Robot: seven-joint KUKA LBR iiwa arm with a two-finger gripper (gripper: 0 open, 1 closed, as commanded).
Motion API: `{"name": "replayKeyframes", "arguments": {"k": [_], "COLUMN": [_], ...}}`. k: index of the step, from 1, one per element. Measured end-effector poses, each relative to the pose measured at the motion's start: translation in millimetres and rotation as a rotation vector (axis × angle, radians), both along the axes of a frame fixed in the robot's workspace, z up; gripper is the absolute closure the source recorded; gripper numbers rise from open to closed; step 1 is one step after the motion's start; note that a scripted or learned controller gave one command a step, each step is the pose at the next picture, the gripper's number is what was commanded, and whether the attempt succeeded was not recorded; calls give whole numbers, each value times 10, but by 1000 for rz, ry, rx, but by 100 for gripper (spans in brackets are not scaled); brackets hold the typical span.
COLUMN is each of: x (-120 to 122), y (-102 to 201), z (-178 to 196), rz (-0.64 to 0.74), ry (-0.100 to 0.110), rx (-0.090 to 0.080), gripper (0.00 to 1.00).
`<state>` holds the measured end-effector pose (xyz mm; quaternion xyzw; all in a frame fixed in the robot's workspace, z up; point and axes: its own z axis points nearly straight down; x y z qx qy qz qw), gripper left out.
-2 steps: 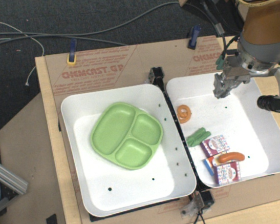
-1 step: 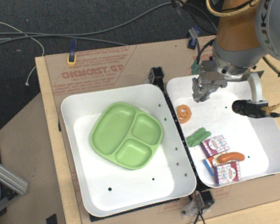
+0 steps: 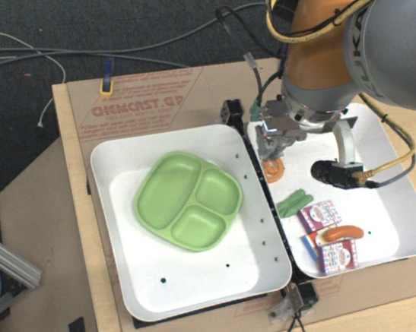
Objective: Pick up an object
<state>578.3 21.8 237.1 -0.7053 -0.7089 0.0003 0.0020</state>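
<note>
Reaching in from three o'clock, the grey arm (image 3: 374,38) with its orange band bends down over the right bin (image 3: 408,225), and its gripper (image 3: 271,152) hangs at that bin's ten o'clock corner, just beside the divide between the two bins. Directly under the gripper, at its six o'clock, sits a small orange round thing (image 3: 272,170); the fingertips come down close above it, but whether they are spread or closed, or touching it, cannot be told from this angle. At five o'clock from the gripper lies a green pod (image 3: 294,203), and further toward five o'clock a small pink-and-white carton (image 3: 319,215), an orange sausage (image 3: 343,234) and a second carton (image 3: 336,257) cluster together. The left bin (image 3: 133,287) holds a green divided plate (image 3: 188,200) near its centre. Black and yellow cables (image 3: 362,170) trail off the wrist at three o'clock
</note>
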Motion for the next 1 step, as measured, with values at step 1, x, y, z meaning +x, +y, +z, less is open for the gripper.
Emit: {"name": "replayKeyframes", "arguments": {"k": [1], "x": [10], "y": [527], "z": [-158], "rz": [0], "ry": [2], "rx": [0], "gripper": [100]}}
